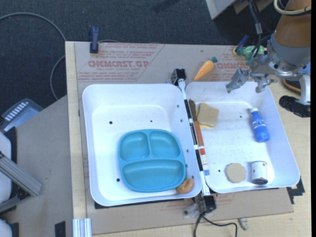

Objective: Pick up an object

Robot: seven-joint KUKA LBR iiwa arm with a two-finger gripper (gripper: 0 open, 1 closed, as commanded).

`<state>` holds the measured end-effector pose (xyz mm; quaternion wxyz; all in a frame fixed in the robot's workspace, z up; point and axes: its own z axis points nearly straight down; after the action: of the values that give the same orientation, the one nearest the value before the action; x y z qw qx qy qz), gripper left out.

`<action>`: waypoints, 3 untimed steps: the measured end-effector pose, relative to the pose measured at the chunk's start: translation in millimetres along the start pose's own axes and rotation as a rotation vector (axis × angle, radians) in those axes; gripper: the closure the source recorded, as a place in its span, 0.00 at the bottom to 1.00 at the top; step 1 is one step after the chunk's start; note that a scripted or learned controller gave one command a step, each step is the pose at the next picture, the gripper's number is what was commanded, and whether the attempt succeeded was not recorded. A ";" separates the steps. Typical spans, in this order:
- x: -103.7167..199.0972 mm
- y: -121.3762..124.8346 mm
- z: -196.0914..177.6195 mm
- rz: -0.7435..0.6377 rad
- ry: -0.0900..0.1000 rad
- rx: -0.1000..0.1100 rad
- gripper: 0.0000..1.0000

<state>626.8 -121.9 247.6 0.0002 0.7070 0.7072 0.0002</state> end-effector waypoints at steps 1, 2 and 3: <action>7.1 -23.4 18.8 0.001 0.000 0.002 0.00; 27.9 -15.9 111.2 0.000 0.001 0.003 0.00; 28.5 -31.4 162.7 0.000 0.001 0.002 0.00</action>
<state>595.5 -93.4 85.0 -0.0008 0.7071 0.7071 -0.0001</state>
